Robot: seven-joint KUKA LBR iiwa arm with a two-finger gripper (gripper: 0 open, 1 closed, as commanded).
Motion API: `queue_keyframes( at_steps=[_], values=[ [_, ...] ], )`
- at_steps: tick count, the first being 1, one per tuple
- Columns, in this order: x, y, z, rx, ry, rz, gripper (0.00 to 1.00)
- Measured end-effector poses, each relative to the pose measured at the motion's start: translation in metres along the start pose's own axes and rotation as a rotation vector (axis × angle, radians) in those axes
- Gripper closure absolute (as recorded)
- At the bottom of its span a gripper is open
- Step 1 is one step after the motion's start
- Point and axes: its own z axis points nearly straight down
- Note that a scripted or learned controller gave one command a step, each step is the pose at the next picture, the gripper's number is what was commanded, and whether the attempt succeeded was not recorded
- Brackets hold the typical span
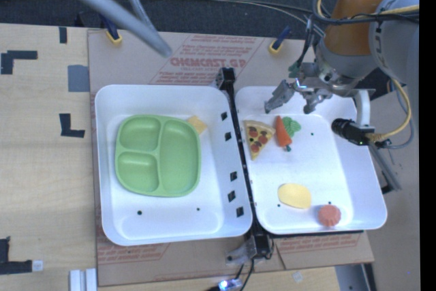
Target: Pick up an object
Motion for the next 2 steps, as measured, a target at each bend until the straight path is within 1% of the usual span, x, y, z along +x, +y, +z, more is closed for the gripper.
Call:
queue_keyframes(
  at_steps=[1,2],
  values=[
    [-0.005,-0.006,0.047,0.001,0.000,0.000,0.00],
    [-0.009,-0.001,0.094,0.000,0.000,0.000,0.00]
  ],
)
